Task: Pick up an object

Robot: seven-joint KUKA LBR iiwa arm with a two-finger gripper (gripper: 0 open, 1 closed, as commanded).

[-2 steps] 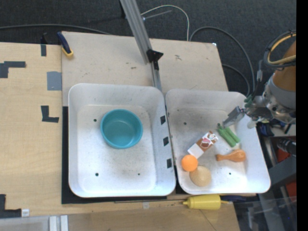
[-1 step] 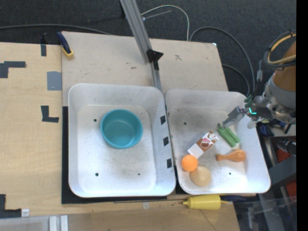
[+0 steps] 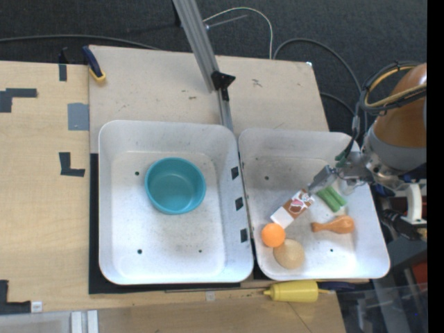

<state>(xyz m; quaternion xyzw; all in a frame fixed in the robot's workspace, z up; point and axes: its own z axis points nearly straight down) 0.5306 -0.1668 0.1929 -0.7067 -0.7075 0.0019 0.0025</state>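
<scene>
The right bin (image 3: 277, 148) holds several small objects. A green block (image 3: 332, 199) lies near its right side, and my gripper (image 3: 330, 181) hangs just above and behind it. A white and brown carton (image 3: 293, 209) lies to the left of the gripper. An orange-brown drumstick-shaped toy (image 3: 334, 225) rests in front of the green block. An orange ball (image 3: 273, 235) and a beige rounded lump (image 3: 289, 254) sit together near the bin's front. I see nothing lifted off the bin floor.
A teal bowl (image 3: 175, 185) stands in the left bin (image 3: 125, 248). A yellow bottle (image 3: 294, 291) lies on the bench just in front of the right bin. A slanted metal pole (image 3: 201, 40) rises behind the bins. Cables run behind the bench.
</scene>
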